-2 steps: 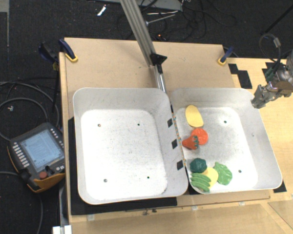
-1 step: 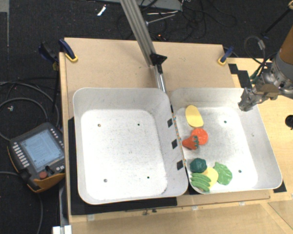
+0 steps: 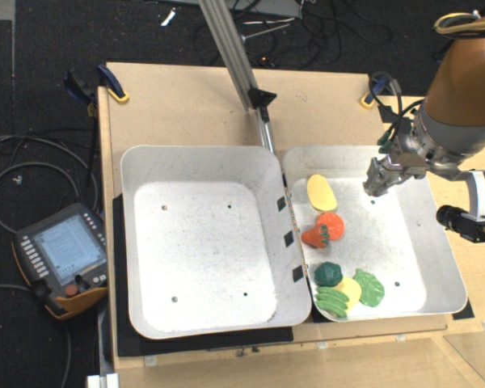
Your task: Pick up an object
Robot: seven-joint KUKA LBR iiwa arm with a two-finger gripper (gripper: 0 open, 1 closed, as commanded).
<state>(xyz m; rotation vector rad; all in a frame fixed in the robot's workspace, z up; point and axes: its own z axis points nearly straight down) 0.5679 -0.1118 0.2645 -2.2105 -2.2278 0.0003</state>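
Your gripper [image 3: 377, 186] hung at the right bin's [image 3: 436, 241] upper part; I couldn't tell its finger state. Nearest was the yellow piece [image 3: 321, 192], left of it—you needed a centred descent.

Toy foods [image 3: 337, 253] in right bin [image 3: 436, 249]: yellow, orange-red, greens, along left side.

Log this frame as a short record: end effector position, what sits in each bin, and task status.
end effector: above the right bin's far part, apart from the toys
right bin: holds yellow piece, orange-red piece, dark green piece, and a green and yellow cluster at its near left corner
left bin: white, speckled floor
task status: nothing seen between the fingers; pick not yet done
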